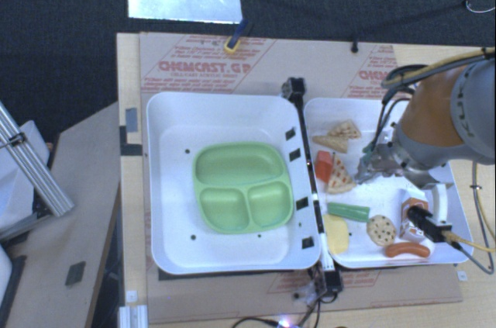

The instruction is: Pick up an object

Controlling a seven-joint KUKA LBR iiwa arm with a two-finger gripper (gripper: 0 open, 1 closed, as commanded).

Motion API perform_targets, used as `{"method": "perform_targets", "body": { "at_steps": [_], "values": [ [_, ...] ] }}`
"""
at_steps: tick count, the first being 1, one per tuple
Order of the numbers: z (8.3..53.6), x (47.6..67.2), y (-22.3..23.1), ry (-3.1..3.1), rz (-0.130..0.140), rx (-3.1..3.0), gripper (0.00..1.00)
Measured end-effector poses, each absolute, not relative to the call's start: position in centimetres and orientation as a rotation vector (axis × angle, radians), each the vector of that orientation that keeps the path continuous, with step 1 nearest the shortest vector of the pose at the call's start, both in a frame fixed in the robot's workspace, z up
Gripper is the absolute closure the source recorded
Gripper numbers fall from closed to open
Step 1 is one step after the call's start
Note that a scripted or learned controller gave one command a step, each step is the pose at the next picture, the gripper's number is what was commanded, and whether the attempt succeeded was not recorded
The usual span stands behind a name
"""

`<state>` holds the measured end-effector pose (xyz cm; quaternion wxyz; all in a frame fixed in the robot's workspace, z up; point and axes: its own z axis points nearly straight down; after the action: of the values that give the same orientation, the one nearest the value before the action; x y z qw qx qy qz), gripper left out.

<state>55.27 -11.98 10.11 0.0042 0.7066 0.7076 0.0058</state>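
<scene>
We see the jaws [363,166] low in the right bin [465,241], just beside a waffle-like wedge [339,176] and a red piece [323,164], but the view is too small and blurred there, so we cannot tell their state. Nothing is visibly lifted. Around them lie another wedge [339,136], a green stick [348,210], a yellow piece [336,233], a cookie [380,229] and a sausage [406,250]. The left bin [167,241] bears a green divided plate [238,186]. Both bins sit on the counter [201,64]. We judge the task as only begun: the reach seems done, while the grasp and lift are left.
</scene>
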Motion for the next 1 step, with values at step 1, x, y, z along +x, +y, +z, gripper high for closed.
{"method": "perform_targets", "body": {
  "at_steps": [1],
  "values": [
    [15.12,54.46,-11.62,2.223,0.003,2.215,1.0]
  ]
}}
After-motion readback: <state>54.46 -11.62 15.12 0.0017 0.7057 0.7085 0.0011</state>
